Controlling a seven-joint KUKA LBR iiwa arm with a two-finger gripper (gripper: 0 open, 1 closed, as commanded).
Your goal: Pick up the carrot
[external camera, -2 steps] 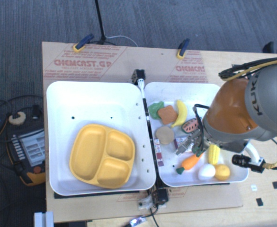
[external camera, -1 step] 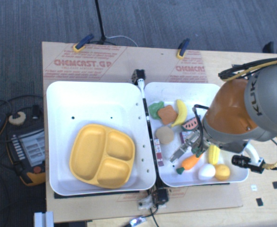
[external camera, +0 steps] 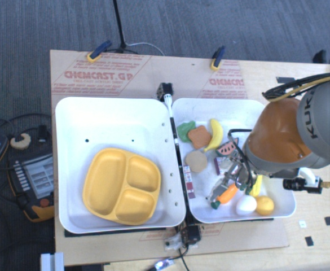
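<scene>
The arm [external camera: 286, 134] hides the right bin's [external camera: 198, 210] far corner. The gripper's [external camera: 228, 185] finger state is unclear (too small).

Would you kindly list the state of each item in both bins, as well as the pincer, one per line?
carrot: lying in the right bin, at the pincer's tip, not lifted
pincer: lowered over the carrot
banana: lying at the bin's back
white egg: resting at the front wall
yellow divided tray: flat in the left bin, nothing in it
watermelon slice: lying flat
</scene>
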